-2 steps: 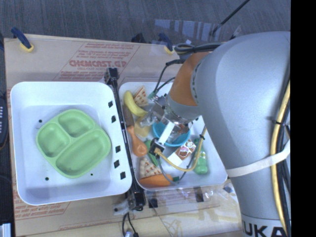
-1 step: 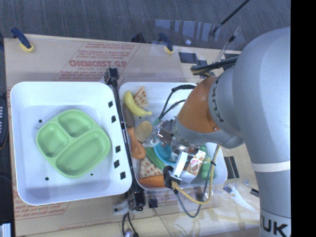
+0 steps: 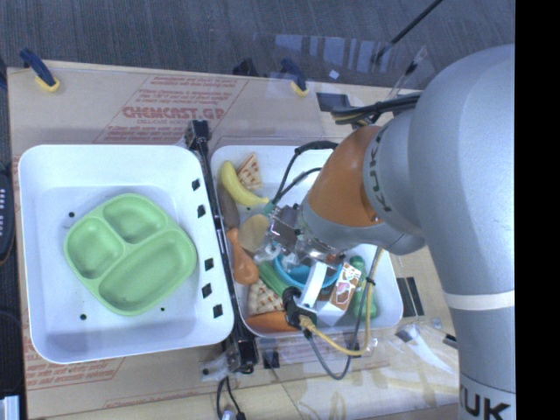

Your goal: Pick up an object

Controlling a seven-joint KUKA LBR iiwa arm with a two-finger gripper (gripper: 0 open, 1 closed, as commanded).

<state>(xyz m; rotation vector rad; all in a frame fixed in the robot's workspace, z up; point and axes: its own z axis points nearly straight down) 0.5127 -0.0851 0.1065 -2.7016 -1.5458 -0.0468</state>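
Looking down on your bench, you see two shallow white bins side by side on a brown cardboard sheet [image 3: 175, 103] printed with red lettering. Your left white plastic bin [image 3: 39, 261] carries a pale green divided plate [image 3: 129, 252] with three compartments, lying flat near the bin's middle. Your right white plastic bin [image 3: 389, 300] is crowded with toy food: a yellow plastic banana [image 3: 234, 186] near the far end, a tan waffle piece [image 3: 250, 171] just beside it, an orange carrot-shaped piece [image 3: 241, 259] along the left wall, a second waffle piece [image 3: 262, 297] nearer you, and an orange sausage-shaped piece [image 3: 269, 322] against the near wall. A small printed carton [image 3: 346, 285] lies toward the bin's right side, next to something blue and teal that is partly hidden.

Your grey arm with its orange band [image 3: 346, 186] reaches in from the right and hangs over the right bin. The two-finger gripper [image 3: 293, 254] sits low among the toys, above the teal and blue pieces. You cannot tell how far its pincer stands apart, nor whether anything lies within it; wiring and the wrist cover that spot.
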